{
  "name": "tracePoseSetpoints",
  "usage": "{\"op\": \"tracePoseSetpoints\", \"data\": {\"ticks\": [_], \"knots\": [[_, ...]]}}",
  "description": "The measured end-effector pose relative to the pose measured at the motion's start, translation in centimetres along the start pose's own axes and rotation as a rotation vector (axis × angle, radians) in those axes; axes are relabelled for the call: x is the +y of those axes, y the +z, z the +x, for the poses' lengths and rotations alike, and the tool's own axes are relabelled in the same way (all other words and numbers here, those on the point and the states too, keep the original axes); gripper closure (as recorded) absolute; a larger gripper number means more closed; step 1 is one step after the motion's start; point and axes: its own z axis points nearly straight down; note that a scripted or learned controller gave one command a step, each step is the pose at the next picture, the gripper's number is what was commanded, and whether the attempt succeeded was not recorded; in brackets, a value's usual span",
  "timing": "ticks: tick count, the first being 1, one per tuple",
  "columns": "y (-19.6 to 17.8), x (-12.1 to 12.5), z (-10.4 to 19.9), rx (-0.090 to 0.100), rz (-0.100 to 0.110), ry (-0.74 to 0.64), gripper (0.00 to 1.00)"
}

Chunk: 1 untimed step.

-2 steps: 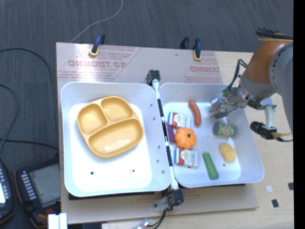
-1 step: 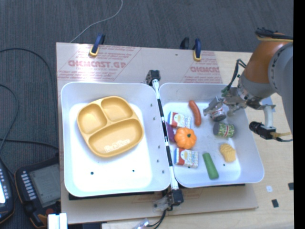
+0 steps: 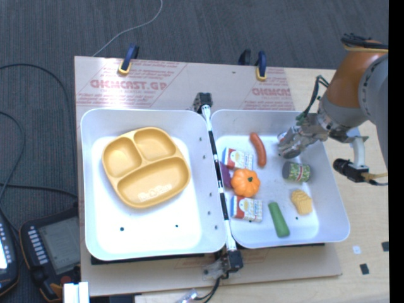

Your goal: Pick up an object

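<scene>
- Cables [image 3: 25, 115] lie on the dark floor at the far left, and a black device [image 3: 53, 248] sits at the near left corner, beside the bench.
- Left bin [image 3: 101, 232] holds a yellow divided plate [image 3: 146, 166], which has two small compartments on its far side and one big compartment on its near side.
- Two blue and yellow clamps [image 3: 129, 59] hold the brown board at its far edge, one above each bin.
- Right bin [image 3: 331, 223] holds all the small objects.
- One small carton [image 3: 238, 160] lies near the left wall of this bin, and a second carton [image 3: 248, 208] lies nearer to the camera; an orange pumpkin [image 3: 245, 182] sits between them and touches both.
- A red sausage [image 3: 257, 148] lies on the far side, just right of the first carton.
- A green cucumber [image 3: 278, 219] lies on the near side, right of the second carton.
- A small green can [image 3: 297, 172] lies on its side near the middle of the bin, and a yellow corn piece [image 3: 302, 201] lies just nearer than it.
- The gripper [image 3: 291, 142] is low over the bin, just on the far side of the can and right of the sausage. I cannot tell how far its fingers are open, and I see no object between them.
- The arm [image 3: 353, 90], grey with an orange band, comes in from the right.
</scene>
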Motion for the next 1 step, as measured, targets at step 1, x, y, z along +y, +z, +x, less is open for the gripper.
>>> {"op": "tracePoseSetpoints", "data": {"ticks": [1], "knots": [[-9.34, -2.96, 5.51, -0.003, 0.001, 0.007, 1.00]]}}
